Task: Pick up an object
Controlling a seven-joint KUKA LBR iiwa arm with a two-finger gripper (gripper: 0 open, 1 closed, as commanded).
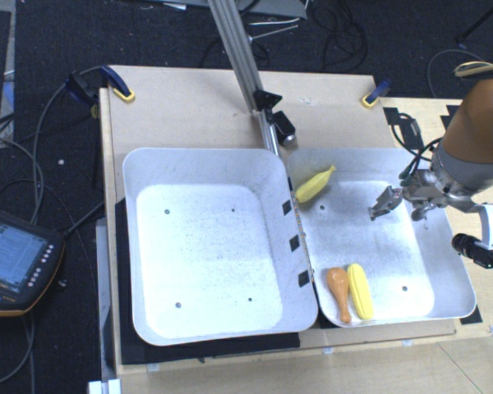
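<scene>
Pincer (386,203), you saw, hung over the right bin (444,302) with nothing between its parted fingers; nothing was lifted yet: the banana (314,185) lay left, corn (360,291) and carrot (339,290) near.

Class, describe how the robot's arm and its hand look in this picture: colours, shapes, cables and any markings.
The arm is a rounded grey body with a broad orange band above the wrist. Its hand is small, grey metal, ending in two thin fingers. Black cables loop beside the wrist. No markings can be read at this size.
</scene>
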